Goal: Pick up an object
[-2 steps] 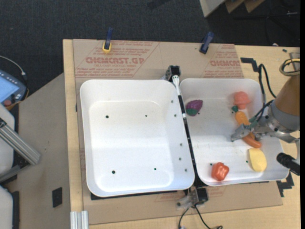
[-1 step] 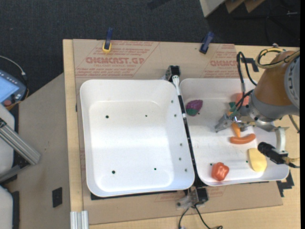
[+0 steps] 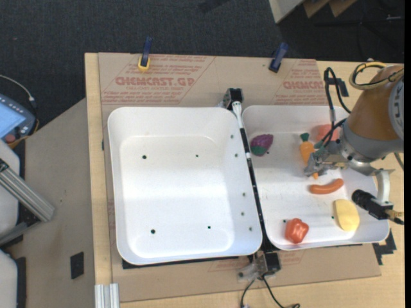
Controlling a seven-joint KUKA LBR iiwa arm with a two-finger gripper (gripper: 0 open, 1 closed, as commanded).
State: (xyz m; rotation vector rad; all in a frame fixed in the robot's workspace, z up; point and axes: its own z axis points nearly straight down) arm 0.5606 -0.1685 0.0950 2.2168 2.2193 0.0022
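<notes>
The right bin (image 3: 276,191) holds several toy foods: a purple eggplant (image 3: 261,144), an orange carrot (image 3: 307,150), a red-orange sausage (image 3: 326,186), a yellow lemon-like piece (image 3: 347,215) and a red pepper (image 3: 296,230). A reddish piece (image 3: 323,133) lies partly behind the arm. My gripper (image 3: 316,166) hangs low in this bin, just below the carrot and just above the sausage. Its fingers are small and dark from here, and I see nothing clearly between them.
The left bin (image 3: 173,185) sits beside the right one, with a black divider clamp (image 3: 233,97) at the top of their shared edge. Black cables (image 3: 334,88) run behind the arm. Blue clamps (image 3: 279,56) hold the cardboard base at the back.
</notes>
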